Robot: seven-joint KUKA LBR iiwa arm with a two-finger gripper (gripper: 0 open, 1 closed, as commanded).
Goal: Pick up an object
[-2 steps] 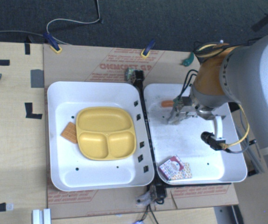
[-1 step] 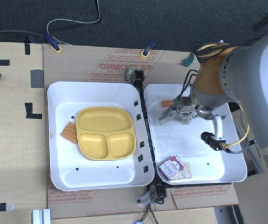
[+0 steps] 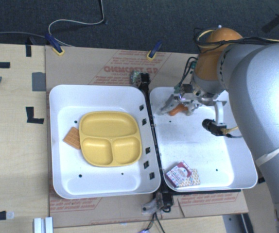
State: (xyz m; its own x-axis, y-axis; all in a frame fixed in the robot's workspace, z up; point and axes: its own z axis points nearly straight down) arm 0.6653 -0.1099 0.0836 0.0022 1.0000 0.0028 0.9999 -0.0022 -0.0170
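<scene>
- The fingers [image 3: 167, 107] look released: two grey tips stand apart, splayed left and right.
- An orange piece [image 3: 178, 110] lies between the tips, low against the bin floor. The tips look wider apart than the piece, and I cannot tell whether either one touches it.
- The gripper [image 3: 178, 106] is down in the far left corner of the right bin [image 3: 198, 144], near the wall it shares with its neighbour.
- The arm [image 3: 256, 91] comes in from the right, over the right bin's far edge. The orange band [image 3: 212, 57] sits just above the wrist.
- A red and white packet [image 3: 182, 174] lies flat at the right bin's near edge, well apart from the gripper.
- The left bin [image 3: 66, 174] holds a yellow plate [image 3: 111, 137] with three compartments, set near its middle.
- A tan cracker [image 3: 72, 138] lies just beside the plate's left rim, partly tucked under it.
- Both bins rest on a cardboard sheet [image 3: 120, 67], which lies on the bench [image 3: 13, 144]. Two blue and yellow clips [image 3: 57, 47] grip the sheet's far edge.
</scene>
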